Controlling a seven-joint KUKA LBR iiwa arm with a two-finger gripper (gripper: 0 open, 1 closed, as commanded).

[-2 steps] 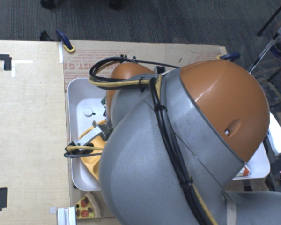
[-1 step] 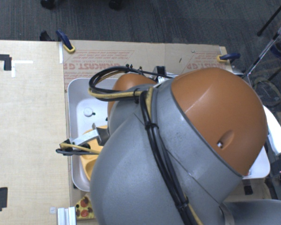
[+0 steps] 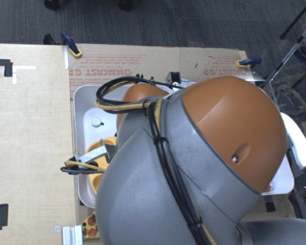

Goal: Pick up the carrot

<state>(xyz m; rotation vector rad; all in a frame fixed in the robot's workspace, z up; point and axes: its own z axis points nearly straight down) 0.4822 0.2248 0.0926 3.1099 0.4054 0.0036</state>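
The grey arm (image 3: 158,188) with its orange band (image 3: 229,121) reaches over both bins and covers most of them. Beside it, a strip of the left white bin (image 3: 84,111) stays visible. In that strip lie a yellow-orange rounded thing (image 3: 98,148) and an orange piece (image 3: 95,181), both half hidden by the arm. I cannot tell whether either is the carrot. A small orange sliver (image 3: 268,188) peeks out under the arm in the right bin (image 3: 298,137).
A small white round object (image 3: 96,122) lies in the left bin. Black and yellow cables (image 3: 79,166) jut left from the arm over the bin's rim. Blue clamps (image 3: 71,45) (image 3: 249,63) hold cardboard at the back. Pale wooden bench (image 3: 25,137) extends to the left.
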